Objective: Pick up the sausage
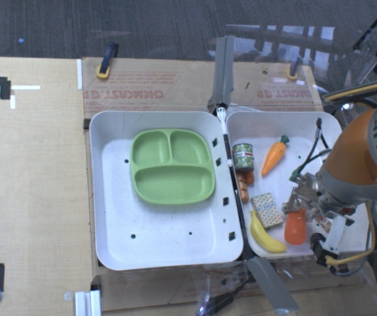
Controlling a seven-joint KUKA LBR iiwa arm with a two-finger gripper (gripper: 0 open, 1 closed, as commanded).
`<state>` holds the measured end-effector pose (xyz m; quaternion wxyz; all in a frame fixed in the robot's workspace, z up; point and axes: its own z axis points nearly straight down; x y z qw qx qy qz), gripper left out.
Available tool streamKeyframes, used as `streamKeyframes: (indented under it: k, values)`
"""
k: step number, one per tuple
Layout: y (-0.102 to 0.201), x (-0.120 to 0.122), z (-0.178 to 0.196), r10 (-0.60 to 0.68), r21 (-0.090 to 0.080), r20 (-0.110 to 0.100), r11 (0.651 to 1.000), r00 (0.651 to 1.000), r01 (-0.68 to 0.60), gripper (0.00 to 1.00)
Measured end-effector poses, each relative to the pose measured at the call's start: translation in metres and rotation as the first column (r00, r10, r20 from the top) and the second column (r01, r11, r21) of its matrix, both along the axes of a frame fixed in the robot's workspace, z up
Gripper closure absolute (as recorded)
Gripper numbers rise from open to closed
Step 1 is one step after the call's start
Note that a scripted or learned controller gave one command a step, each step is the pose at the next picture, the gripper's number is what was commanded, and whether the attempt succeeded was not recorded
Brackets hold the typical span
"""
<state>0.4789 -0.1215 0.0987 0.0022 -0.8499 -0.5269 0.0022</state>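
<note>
Sausage [243, 184] lies in right bin [304, 121], at its left wall just under the can [243, 155], partly hidden by it. Left bin [109, 196] holds a green plate [172, 166]. Arm [362, 157] is over the right bin's right side, gripper [304, 200] low by a red-orange item [295, 228]; can't tell its finger state. Banana [266, 237], carrot [274, 157] and box [266, 210] also in the right bin.

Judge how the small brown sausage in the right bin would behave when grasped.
The small brown sausage looks rounded and glossy, so it may roll or slip when pinched. It lies against the white right bin's inner wall, below the green can, so a push would probably wedge it. Being small, it is likely light.
</note>
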Motion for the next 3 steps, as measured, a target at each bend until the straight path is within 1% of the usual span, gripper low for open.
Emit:
streamKeyframes:
  k: [1,2,3]
  values:
    - [0.026,0.108,-0.006,-0.292,-0.003,0.006,0.956,0.956,0.292,1.00]
    - [0.087,0.127,0.092,-0.407,-0.005,0.002,0.913,0.913,0.407,1.00]
    - [0.136,0.148,0.107,-0.454,-0.006,0.003,0.891,0.891,0.454,1.00]
